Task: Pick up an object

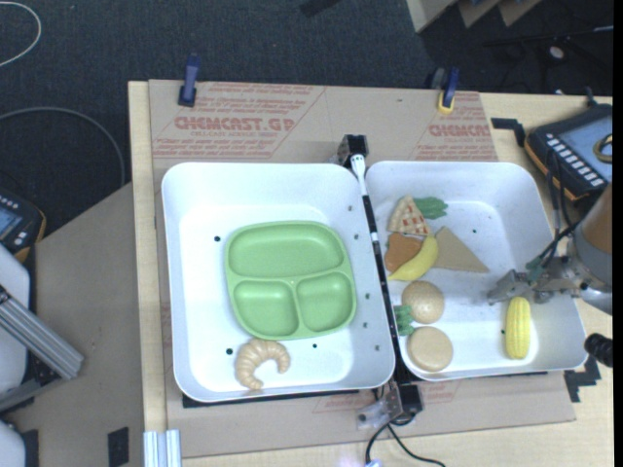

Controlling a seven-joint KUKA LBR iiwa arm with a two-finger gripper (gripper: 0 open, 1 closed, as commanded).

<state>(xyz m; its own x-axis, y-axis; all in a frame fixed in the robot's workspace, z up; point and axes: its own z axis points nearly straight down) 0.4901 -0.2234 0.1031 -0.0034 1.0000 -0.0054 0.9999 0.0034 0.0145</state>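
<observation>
Reaching in from the right, the gripper [513, 287] sits low in the right bin [492, 177], just beside the upper end of the corn cob [518, 327]. You cannot tell whether it is spread or pressed together; nothing shows between its tips. Left of it lie a banana [417, 260] and two round buns [426, 303]. The left bin [195, 290] holds a green tray [289, 277] and a croissant [261, 360].
</observation>
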